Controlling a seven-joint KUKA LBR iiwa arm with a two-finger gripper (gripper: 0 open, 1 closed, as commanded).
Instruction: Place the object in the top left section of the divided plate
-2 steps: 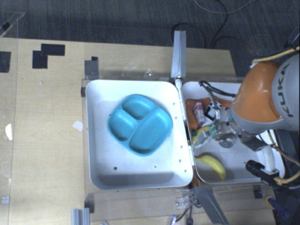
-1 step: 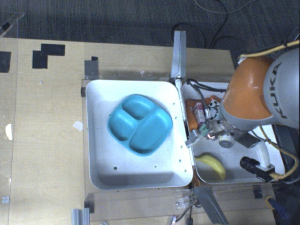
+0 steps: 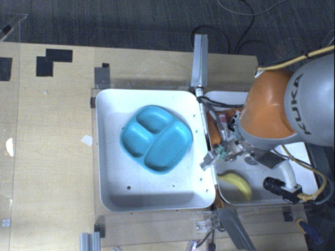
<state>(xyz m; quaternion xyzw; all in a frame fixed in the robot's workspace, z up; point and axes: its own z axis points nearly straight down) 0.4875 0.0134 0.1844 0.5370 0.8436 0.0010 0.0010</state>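
The banana [image 3: 236, 185] lies in the right bin [image 3: 261, 197], just below and right of the pincer [image 3: 215, 156]; it looks light, soft, smooth-skinned and bruisable, best taken gently across its middle. Whether the pincer is released or clenched I cannot tell. Left of it, the left bin [image 3: 112, 156] holds the blue divided plate [image 3: 157, 138], sections bare.

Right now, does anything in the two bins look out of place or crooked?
The blue divided plate lies turned at a slant in the left bin, its edges not square with the bin walls. The banana lies in the right bin, below the arm. Nothing looks spilled or broken.
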